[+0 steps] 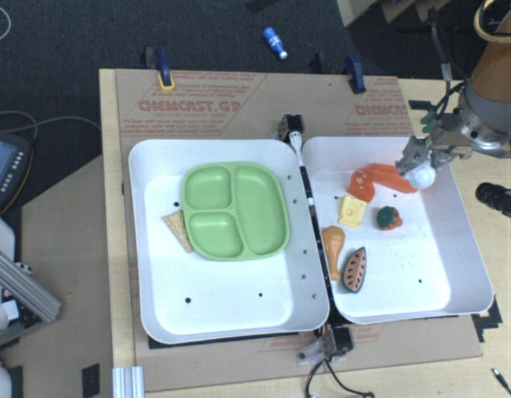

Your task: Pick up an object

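Orange carrot [386, 177] lying left-right in right bin [455, 247], gripper [420, 171] pinching white ball [421, 175] at its right end

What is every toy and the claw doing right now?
claw: above the right bin's far side, with a white ball in it
carrot: lying flat under the claw
cheese: flat
watermelon slice: lying flat
green plate: flat in left bin
cracker: tucked against the plate

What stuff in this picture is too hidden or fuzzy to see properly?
- Gripper, camera view: too small and blurred to tell how it stands.
- Orange carrot: its right end is behind the gripper.
- Cracker: partly under the green plate.
- Arm: cut off by the right edge.
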Motion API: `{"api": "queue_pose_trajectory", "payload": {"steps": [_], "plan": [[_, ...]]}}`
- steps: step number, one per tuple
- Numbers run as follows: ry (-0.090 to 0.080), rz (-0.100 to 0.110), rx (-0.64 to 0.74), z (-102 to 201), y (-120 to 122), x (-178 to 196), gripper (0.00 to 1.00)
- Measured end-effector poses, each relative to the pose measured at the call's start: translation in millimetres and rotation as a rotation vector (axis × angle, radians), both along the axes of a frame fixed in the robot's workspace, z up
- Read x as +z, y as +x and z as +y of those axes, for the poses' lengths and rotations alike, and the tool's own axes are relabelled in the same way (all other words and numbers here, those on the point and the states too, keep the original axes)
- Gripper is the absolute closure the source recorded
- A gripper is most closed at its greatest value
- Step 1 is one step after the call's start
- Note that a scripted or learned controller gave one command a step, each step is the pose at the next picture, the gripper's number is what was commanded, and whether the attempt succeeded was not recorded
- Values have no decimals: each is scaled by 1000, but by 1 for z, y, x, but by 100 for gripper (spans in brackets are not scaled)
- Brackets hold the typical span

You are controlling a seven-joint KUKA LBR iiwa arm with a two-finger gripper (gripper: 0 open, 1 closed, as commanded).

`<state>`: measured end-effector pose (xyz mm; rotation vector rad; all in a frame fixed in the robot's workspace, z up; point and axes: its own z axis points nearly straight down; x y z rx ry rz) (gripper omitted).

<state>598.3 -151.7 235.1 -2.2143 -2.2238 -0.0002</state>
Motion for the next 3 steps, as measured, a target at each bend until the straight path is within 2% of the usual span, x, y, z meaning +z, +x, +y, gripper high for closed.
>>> {"api": "queue_pose_trajectory", "payload": {"steps": [2,3], "plan": [[0,2,2,113,-19,-21,100],[1,0,2,168,-35,-7,100]]}}
